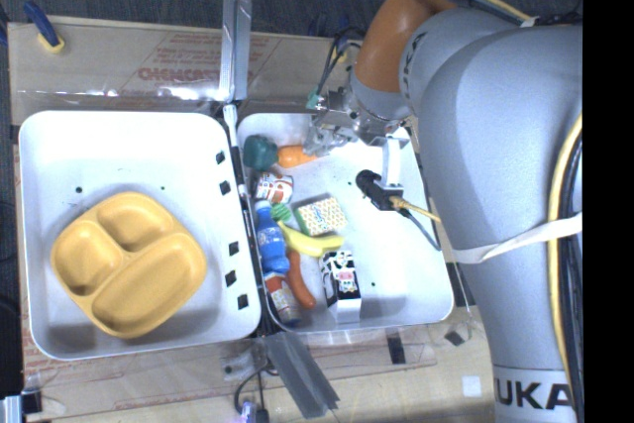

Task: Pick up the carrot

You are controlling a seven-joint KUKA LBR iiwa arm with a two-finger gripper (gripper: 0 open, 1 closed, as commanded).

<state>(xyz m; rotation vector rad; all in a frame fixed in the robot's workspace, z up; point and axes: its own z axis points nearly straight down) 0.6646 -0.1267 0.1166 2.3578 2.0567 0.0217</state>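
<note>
A grey KUKA arm with an orange band reaches in from the right of the frame, its gripper (319,140) low over the upper left corner of the right bin (416,297). The carrot (293,156), a short orange toy piece, lies just left of the gripper's tip, beside a dark teal rounded object (260,152) near the bin's left wall. Whether the claw is spread, clenched or already touching the carrot cannot be told from this angle.

The carrot looks like smooth moulded plastic: probably light, rigid and a little slick, tapering toward one end. A grip across its thicker middle would likely hold best, since the taper could squeeze out of a pinch.

Below it, down the bin's left side, sit a small can (273,187), a blue bottle (271,245), a glossy yellow banana (309,242), a speckled block (322,214) and a cow-patterned carton (342,278), all hard and shiny. The left bin (119,139) holds a matte yellow divided tray (127,263) with rounded compartments.
</note>
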